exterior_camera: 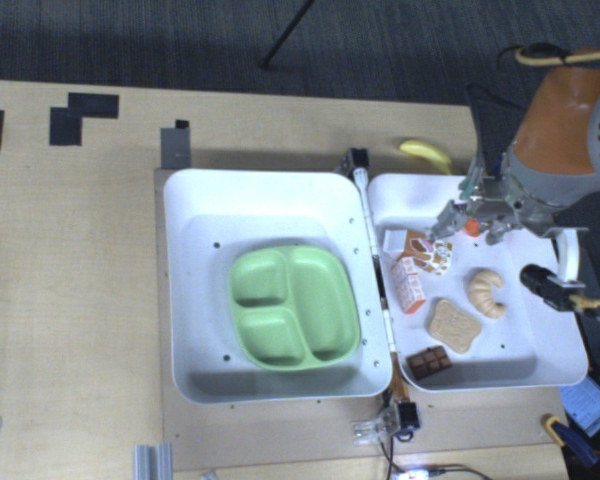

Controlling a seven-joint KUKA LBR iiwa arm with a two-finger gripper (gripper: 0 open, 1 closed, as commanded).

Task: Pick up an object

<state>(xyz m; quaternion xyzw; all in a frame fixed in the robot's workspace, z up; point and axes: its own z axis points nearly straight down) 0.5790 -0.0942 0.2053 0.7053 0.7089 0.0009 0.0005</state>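
Wooden tabletop [70, 268] carries two white bins. Over the right bin [555, 363], the tool [470, 223] hangs with fingers spread wide, gripping nothing. Just below it lie a snack packet [427, 253], croissant [487, 293] and toast [453, 325].

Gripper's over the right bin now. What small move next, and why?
Probably lower straight down a little. The gripper hangs over the right bin, beside the snack packet, with nothing seen between its jaws. The croissant, toast and chocolate lie farther off.
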